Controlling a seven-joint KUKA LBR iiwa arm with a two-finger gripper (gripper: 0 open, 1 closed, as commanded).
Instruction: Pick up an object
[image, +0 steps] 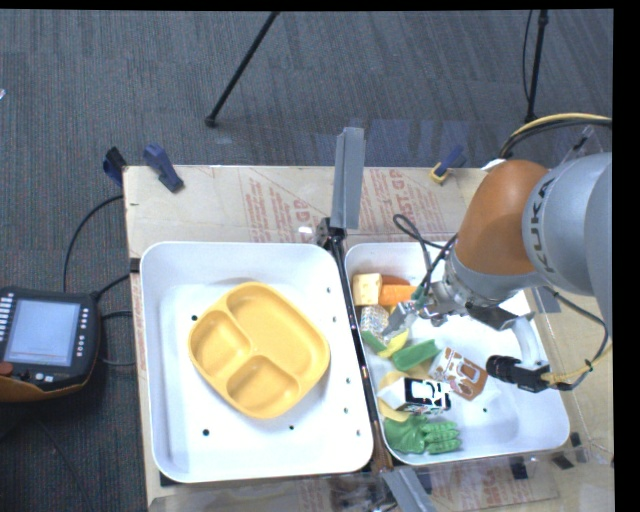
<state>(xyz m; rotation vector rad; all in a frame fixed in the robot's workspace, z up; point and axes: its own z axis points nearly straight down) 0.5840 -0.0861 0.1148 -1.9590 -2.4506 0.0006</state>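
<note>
The right bin holds a heap of small things along its left side. At the back lie a yellow block and an orange piece. A crinkled silver piece sits below them, then a green pod, a brown and white packet, a black and white item and a green hand-shaped toy. My gripper is low over the heap, between the silver piece and the green pod, just in front of the orange piece. Nothing shows as lifted.
The left bin holds a yellow divided plate at its middle. A grey post stands at the back where the two bins meet. Clamps sit on the bench's back edge. A teach pendant lies on the floor to the left.
</note>
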